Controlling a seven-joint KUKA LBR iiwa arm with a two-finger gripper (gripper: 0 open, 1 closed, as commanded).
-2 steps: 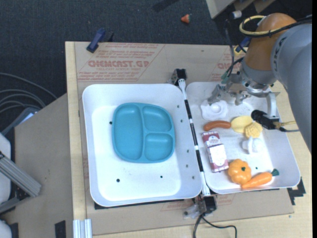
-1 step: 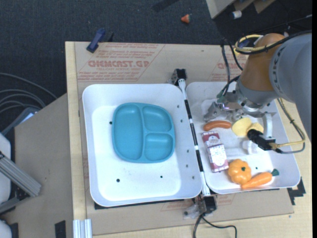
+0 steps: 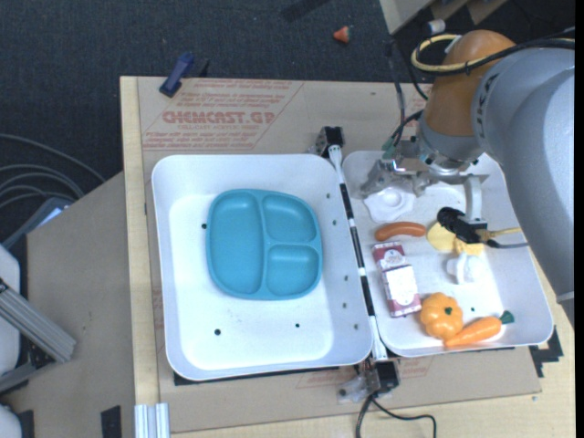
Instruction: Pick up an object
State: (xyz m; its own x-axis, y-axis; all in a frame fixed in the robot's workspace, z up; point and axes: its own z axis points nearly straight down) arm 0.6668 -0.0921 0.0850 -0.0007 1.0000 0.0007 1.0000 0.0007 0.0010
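Hovering over right bin (image 3: pixel 538 322) near white egg toy (image 3: pixel 387 200) – fingers' state cannot be told. Hot dog toy (image 3: pixel 400 231) – light, stiff, slick; best pinched across middle.

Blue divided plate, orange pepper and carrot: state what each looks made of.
Blue divided plate: looks like moulded plastic, one even colour with a soft satin sheen and rounded compartment ridges. Orange pepper: probably toy plastic or rubber, smooth and slightly glossy, with a uniform colour and a moulded green stem. Carrot: likely the same toy material, smooth and evenly orange; whether it is hard or soft cannot be told.
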